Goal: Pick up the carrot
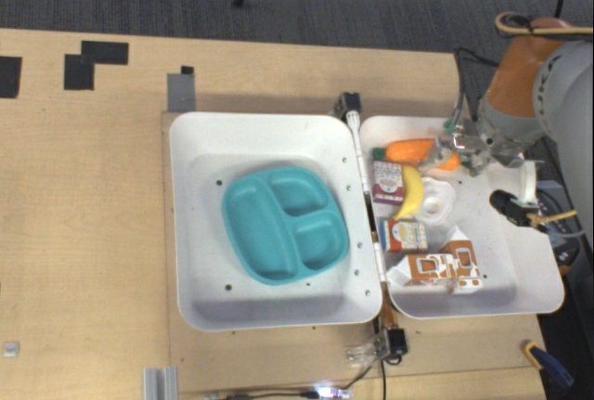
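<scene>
The orange carrot [409, 150] lies at the far end of the right bin [520, 282], close to its back wall. Just to the carrot's right hangs my gripper [458, 148], low over the bin and near the carrot's thicker end. A small orange piece [447, 163] shows right under the gripper; whether it is touching the gripper is unclear. Nothing is visibly lifted off the bin floor.
The right bin also holds a yellow banana [411, 192], a maroon carton [387, 177], a white cup [437, 201], a small box [404, 236] and a brown-and-white packet [444, 266]. A teal divided plate [283, 224] sits in the left bin [200, 203].
</scene>
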Controlling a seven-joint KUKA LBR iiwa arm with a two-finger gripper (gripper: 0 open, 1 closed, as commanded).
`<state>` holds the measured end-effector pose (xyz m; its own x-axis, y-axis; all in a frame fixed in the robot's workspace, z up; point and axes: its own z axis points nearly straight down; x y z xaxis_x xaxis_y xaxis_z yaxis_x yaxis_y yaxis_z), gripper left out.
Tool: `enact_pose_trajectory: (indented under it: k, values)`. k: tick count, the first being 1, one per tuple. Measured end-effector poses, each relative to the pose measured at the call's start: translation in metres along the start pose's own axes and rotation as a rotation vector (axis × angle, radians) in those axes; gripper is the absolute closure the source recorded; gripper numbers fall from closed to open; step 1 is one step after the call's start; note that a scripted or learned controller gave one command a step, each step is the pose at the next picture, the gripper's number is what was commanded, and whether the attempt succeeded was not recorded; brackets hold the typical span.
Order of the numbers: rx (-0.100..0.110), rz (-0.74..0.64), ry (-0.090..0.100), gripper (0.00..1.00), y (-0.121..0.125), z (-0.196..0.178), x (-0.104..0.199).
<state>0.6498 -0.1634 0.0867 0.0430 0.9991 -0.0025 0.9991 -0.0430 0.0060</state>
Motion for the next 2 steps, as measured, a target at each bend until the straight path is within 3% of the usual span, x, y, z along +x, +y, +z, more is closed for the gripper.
enact_pose_trajectory:
  k: [1, 2]
  values:
    - [0.044, 0.188, 0.000, 0.00, 0.013, 0.004, 0.005]
    - [0.031, 0.240, -0.007, 0.00, 0.013, 0.004, 0.034]
